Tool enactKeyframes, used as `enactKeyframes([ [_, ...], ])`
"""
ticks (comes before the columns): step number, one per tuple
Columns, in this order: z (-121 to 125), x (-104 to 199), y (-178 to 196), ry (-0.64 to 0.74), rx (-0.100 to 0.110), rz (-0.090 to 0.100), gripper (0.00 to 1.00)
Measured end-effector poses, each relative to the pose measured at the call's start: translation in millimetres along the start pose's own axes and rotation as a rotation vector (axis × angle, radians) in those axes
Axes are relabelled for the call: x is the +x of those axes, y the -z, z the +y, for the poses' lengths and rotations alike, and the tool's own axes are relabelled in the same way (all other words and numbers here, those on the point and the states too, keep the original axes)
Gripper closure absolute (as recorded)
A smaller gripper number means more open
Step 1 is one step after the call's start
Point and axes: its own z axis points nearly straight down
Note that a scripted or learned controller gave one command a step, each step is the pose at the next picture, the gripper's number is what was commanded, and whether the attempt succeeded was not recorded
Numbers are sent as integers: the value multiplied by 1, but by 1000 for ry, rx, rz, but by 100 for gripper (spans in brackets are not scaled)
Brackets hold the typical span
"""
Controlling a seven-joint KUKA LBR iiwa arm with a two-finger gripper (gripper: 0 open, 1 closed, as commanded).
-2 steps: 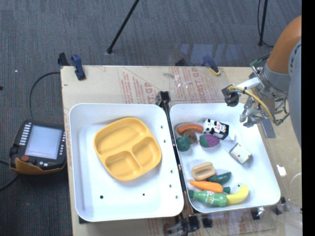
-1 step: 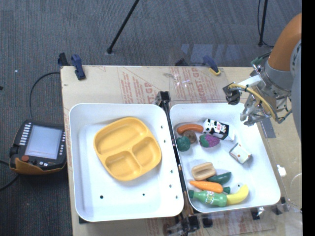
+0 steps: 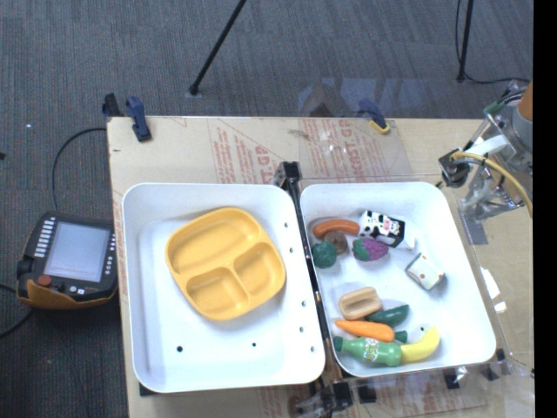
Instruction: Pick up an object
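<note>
A pale wooden table [image 3: 218, 146] stands on dark grey carpet [image 3: 130, 42], tripod legs behind, carrying two shallow white bins; the left white bin [image 3: 148, 338] holds a yellow divided plastic tray [image 3: 226, 262]. In the right white bin [image 3: 452, 259], the orange toy carrot [image 3: 365, 329] lies near the front, long axis roughly left-right, tip toward the right. The robot's hand [image 3: 479, 190] hangs at the bin's right rim, and its grip cannot be made out.

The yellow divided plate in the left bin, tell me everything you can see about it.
The yellow plate is a rounded-square tray that looks like matte plastic, moulded with three compartments: one large section along its upper-left side and two smaller ones along its lower-right side, split by raised ridges. It lies flat and right side up on the floor of the left white bin, turned at an angle to the bin's walls. It sits roughly in the middle of the bin and appears clear of the walls. Its compartments hold nothing.
</note>
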Motion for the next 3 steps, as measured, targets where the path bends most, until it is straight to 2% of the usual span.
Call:
enactKeyframes([
  [2,-3,1,15,11,14,-6,100],
  [3,-40,25,-95,124,11,-12,100],
])
